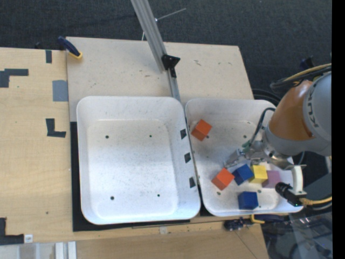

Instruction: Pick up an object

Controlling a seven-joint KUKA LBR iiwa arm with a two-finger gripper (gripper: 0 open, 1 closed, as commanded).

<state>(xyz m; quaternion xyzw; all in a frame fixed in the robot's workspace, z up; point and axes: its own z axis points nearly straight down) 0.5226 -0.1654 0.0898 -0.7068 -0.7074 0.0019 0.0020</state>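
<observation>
Nearest the camera, a dark blue cube [248, 199] lies alone by the front wall of the right bin [226, 108]. Behind it, an orange cube [222, 178], a second blue cube [243, 173], a yellow cube [260, 173] and a pink block [273, 177] crowd together, touching or nearly so. The gripper [245, 154] sits low just above this cluster; whether its jaws are wide or closed I cannot tell. Another orange cube [201, 129] rests apart, farther back. Likely risk: with blocks packed this tightly, closing could wedge two together or knock one aside, leaving nothing held. No readable writing or labels
</observation>
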